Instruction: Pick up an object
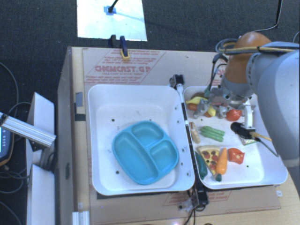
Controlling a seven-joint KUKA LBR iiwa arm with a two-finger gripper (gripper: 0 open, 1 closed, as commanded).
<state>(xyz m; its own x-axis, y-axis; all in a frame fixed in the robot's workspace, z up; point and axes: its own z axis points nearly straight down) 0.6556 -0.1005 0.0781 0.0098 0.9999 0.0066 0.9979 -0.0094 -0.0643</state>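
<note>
Several toys crowd the right bin (276, 175) — the hand (220, 102) hangs over its far-left corner, directly above a yellow toy (211, 110); whether its grip is apart, I cannot tell.

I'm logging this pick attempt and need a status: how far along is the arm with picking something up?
Done: the arm has reached into the right bin, with the claw low over the toy food at the far end, near a yellow piece and a tomato. In hand: nothing visibly lifted. Left: grip one piece and raise it. The pizza slice, carrot and green beans lie untouched; the blue tray sits in the left bin.
</note>
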